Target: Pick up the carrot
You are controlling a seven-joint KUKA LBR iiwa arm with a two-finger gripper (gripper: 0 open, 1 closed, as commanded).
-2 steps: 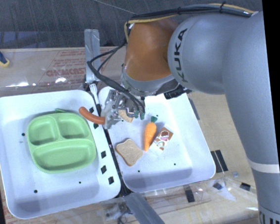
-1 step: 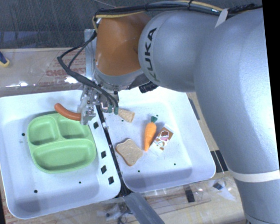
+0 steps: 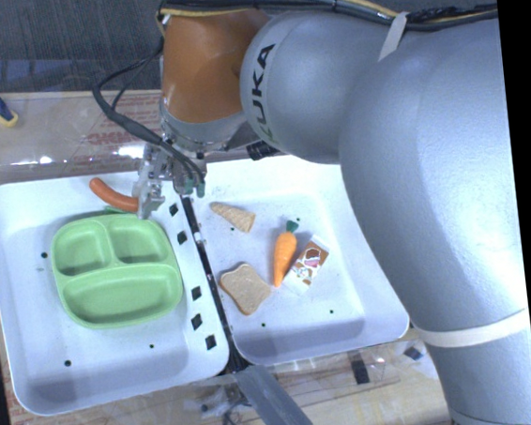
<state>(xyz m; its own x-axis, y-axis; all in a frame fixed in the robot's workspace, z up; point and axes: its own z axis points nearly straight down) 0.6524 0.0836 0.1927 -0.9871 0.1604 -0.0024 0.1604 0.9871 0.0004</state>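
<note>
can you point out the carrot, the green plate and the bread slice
carrot [image 3: 283, 255], camera view, middle of the orange body
green plate [image 3: 121, 308], camera view, front rim
bread slice [image 3: 245, 288], camera view, centre of the slice

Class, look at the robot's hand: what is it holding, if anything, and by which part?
Nothing. The hand hangs over the bins' dividing edge near a sausage; the carrot lies untouched in the right bin.

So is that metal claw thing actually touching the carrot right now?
Apart. In the camera view the end effector sits near the bins' divider by the sausage, while the carrot lies in the right bin, with white floor between them.
</note>
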